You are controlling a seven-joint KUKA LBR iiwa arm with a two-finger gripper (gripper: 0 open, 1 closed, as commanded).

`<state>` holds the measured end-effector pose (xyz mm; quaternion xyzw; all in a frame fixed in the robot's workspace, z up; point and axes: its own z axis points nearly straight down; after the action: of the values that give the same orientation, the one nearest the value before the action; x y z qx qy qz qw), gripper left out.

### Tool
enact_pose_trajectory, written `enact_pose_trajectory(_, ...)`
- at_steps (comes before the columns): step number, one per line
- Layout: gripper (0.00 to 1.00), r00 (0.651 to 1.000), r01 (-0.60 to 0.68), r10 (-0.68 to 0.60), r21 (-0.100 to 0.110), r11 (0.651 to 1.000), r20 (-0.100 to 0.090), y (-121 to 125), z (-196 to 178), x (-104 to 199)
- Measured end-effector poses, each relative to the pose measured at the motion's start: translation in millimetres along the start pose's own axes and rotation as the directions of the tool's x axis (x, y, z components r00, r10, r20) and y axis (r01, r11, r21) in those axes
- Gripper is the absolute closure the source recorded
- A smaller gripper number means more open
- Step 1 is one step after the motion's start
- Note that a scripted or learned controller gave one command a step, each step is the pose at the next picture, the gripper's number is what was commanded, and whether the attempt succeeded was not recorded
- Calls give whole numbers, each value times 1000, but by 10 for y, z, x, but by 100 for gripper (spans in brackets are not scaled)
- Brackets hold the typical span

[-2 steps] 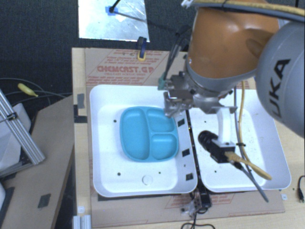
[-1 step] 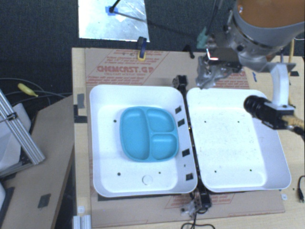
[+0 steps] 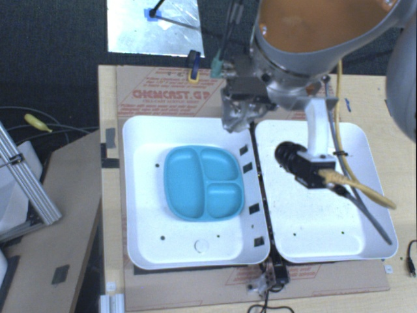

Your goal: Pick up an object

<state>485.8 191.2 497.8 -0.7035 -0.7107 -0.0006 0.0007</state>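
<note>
Nearest, the blue divided plate (image 3: 201, 182) lies flat in the middle of the left bin (image 3: 146, 240). Farther, at the plate's one o'clock, the end effector (image 3: 238, 119) hangs over the bins' shared edge; its state cannot be told.

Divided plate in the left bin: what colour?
The divided plate is light blue, clearest in the camera view.

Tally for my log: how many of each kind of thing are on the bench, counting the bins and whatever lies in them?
white bins: 2
blue divided plate: 1
Total: 3
</note>
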Motion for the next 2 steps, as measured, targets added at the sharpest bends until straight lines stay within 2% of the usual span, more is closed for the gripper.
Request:
enact_pose_trajectory(1, 100, 1000, -2, 2, 5, 1000, 3, 17, 720, 458)
enact_pose_trajectory(2, 100, 1000, -10, 10, -16, 1000, -4, 600, -440, 419)
